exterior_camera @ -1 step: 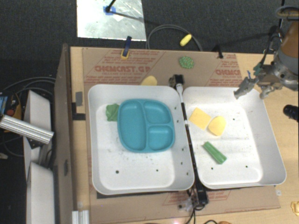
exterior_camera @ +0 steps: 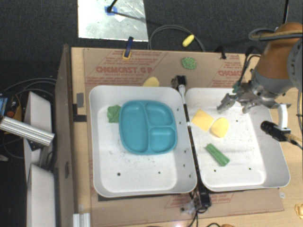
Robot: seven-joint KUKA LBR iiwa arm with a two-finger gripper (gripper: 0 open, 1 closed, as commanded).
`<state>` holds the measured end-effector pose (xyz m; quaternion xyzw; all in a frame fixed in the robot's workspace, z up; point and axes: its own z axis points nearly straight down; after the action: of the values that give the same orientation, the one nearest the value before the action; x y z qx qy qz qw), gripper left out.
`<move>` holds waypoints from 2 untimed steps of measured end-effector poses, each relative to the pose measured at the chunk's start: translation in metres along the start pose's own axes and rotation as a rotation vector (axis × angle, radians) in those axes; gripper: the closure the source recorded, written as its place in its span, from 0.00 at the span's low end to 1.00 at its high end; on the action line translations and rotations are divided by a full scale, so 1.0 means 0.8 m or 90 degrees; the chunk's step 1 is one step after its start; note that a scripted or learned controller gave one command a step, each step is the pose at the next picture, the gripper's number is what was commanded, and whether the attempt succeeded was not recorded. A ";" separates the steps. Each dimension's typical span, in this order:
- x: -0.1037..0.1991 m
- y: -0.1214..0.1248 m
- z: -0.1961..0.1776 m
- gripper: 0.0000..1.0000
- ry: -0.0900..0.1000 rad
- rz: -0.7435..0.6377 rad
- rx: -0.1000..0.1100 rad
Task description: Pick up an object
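With its fingers spread and empty, the claw [exterior_camera: 236,103] hovers above the right bin [exterior_camera: 272,174], so it should drop squarely over the yellow block [exterior_camera: 203,119] just below-left before closing.

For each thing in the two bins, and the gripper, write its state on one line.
Blue divided plate: flat, left bin, compartments bare.
Green scrap: tucked against the plate's left edge.
Two yellow pieces: touching, right bin.
Green stick: lying loose.
Gripper: open, holding nothing.

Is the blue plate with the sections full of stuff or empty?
Empty. All three sections of the blue plate show bare blue, and the small green piece lies beside it.
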<state>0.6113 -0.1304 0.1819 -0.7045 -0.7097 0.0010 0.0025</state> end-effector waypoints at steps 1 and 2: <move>0.007 -0.009 0.129 0.00 -0.001 0.004 -0.001; 0.026 -0.066 0.123 0.00 -0.001 0.005 -0.001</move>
<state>0.5581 -0.1097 0.0839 -0.7070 -0.7072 0.0007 0.0015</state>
